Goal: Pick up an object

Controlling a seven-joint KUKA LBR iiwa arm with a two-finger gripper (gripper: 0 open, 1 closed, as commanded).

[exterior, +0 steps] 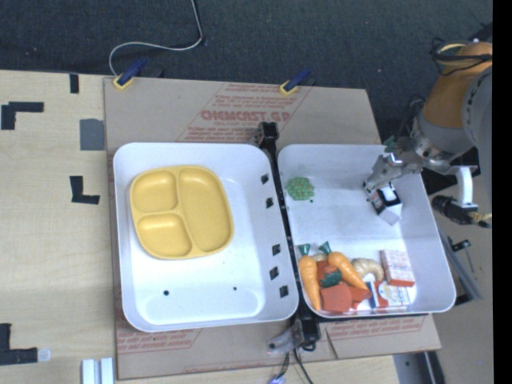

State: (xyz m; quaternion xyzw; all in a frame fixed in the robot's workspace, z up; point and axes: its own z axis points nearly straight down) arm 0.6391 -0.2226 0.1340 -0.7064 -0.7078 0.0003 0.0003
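A heap of toy food (352, 282), two carrots among it, lies untouched at the right bin's (432, 238) near edge. The gripper (385, 194) is poised over that bin's far right; the jaws' state cannot be told. Nothing is seen lifted; the pick remains undone.

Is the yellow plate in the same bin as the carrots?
No, the plate lies in the left bin; the carrots are in the right one.
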